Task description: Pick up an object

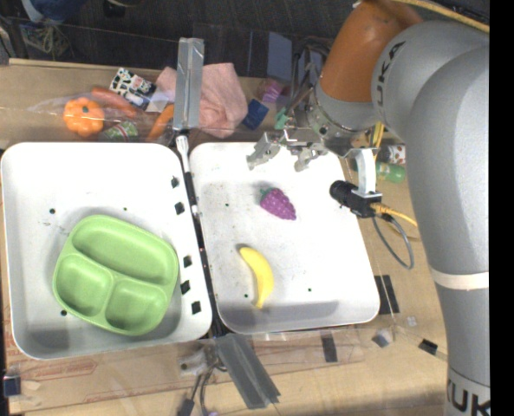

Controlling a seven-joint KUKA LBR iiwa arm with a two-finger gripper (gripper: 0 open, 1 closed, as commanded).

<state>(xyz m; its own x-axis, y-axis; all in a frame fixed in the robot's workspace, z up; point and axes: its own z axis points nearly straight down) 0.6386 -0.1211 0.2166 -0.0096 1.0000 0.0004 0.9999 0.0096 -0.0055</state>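
In the right bin (343, 293) lie a purple bunch of grapes (277, 203) near the middle and a yellow banana (257, 275) toward the front. My gripper (284, 156) hangs over the bin's back edge, above and slightly behind the grapes. Its two fingers (263, 153) are spread apart with nothing between them. The grey arm with its orange band (361, 37) reaches in from the right.
The left bin (31, 180) holds a green divided plate (116, 273). Behind the bins lie loose items: an orange pumpkin toy (83, 116), a pink cloth (213, 95) and small blocks. A metal divider (190, 76) stands between the bins at the back.
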